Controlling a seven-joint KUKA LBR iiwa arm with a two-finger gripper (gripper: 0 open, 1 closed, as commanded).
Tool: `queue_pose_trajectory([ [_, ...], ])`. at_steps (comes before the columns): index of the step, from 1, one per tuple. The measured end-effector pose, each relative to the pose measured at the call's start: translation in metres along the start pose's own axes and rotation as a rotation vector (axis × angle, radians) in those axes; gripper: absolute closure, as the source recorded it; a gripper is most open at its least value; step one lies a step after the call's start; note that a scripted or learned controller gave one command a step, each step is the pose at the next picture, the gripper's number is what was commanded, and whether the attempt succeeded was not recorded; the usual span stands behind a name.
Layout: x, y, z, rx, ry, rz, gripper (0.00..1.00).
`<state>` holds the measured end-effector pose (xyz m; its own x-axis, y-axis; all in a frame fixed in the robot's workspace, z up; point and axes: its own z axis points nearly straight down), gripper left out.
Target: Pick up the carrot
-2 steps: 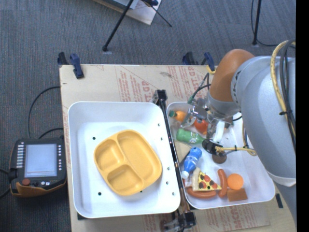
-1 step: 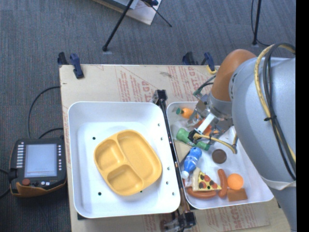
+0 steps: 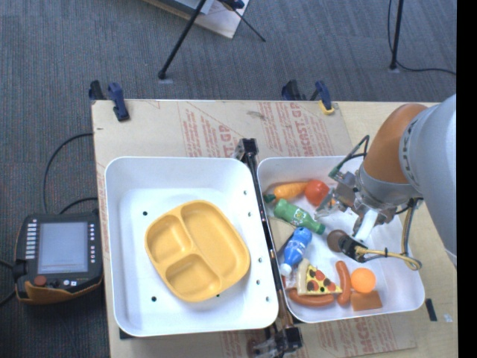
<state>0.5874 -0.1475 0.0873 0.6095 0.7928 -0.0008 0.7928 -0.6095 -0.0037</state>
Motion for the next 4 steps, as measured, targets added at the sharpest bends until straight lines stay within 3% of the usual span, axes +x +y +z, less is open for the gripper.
queue_pose_trajectory([
  [1, 0.069, -0.006, 0.0, 0.0, 0.0, 0.014, 0.0],
  [2, 0.07, -0.006, -0.01, 0.003, 0.0, 0.012, 1.0],
  [3, 0.07, -0.006, -0.009, 0.003, -0.001, 0.011, 0.0],
  [4, 0.075, 0.002, 0.001, 0.008, -0.005, 0.36, 0.0],
])
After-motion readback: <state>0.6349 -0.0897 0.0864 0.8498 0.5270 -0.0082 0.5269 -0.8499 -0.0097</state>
